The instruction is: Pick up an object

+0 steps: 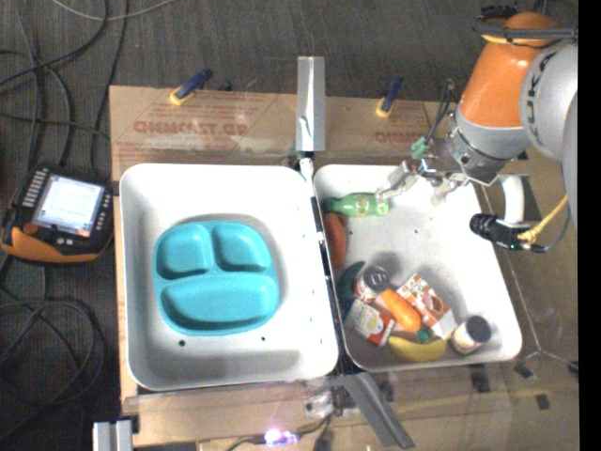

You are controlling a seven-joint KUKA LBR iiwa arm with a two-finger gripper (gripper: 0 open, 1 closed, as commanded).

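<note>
My gripper (423,182) hangs over the back of the right bin (488,271), its fingers spread apart and nothing between them. Its left fingertip (387,192) is just beside the cap end of a green bottle (357,205), which lies on its side at the bin's back left. A pile sits at the bin's front: a small can (374,278), a white carton (369,319), an orange item (402,310), a printed packet (429,299), a banana (418,349) and a jar (470,333).
A red-orange item (335,238) and a dark green one (349,280) lie along the right bin's left wall. The left bin (141,205) holds a teal divided plate (218,275). A handheld pendant (61,212) lies left of the bench.
</note>
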